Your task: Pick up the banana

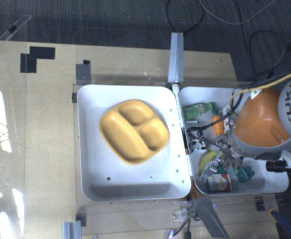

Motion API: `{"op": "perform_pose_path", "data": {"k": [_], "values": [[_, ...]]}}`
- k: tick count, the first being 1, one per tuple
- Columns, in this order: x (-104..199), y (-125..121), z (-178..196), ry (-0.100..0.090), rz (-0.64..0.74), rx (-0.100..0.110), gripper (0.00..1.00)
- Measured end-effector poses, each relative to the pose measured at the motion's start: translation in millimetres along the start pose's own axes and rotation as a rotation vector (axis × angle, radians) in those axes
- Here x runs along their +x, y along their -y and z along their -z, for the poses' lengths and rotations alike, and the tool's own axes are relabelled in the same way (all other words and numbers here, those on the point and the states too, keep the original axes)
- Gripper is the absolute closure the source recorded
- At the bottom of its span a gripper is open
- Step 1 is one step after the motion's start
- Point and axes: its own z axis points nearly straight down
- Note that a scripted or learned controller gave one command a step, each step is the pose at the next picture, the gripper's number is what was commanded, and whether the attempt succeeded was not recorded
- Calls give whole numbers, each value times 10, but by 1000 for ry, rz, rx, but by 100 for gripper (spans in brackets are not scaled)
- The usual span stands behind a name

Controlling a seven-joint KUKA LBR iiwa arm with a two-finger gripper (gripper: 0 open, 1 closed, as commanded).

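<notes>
Arm [265, 121] hangs over right bin [280, 185]; pincer [216, 153] just above banana [207, 159] at bin's left side, opening can't tell. Risk: crowded clutter, could snag can [218, 183] instead.

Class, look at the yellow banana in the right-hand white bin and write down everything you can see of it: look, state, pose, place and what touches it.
The yellow banana lies in the right-hand shallow white bin, near its left wall and towards the front. A short curved yellow stretch shows, smooth-skinned and slightly greenish at one end; the rest is hidden under the arm's wrist gear. The two-finger gripper sits right beside or over it, but contact cannot be judged. A small can-like container lies just in front of it, apparently touching or nearly so.
</notes>
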Motion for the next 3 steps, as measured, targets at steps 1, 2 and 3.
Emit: {"op": "perform_pose_path", "data": {"k": [1, 2, 3], "values": [[-24, -34, 131, 7, 3, -5, 100], [-1292, -887, 1250, -6, -9, 6, 100], [-1291, -887, 1247, -6, -9, 6, 0]]}}
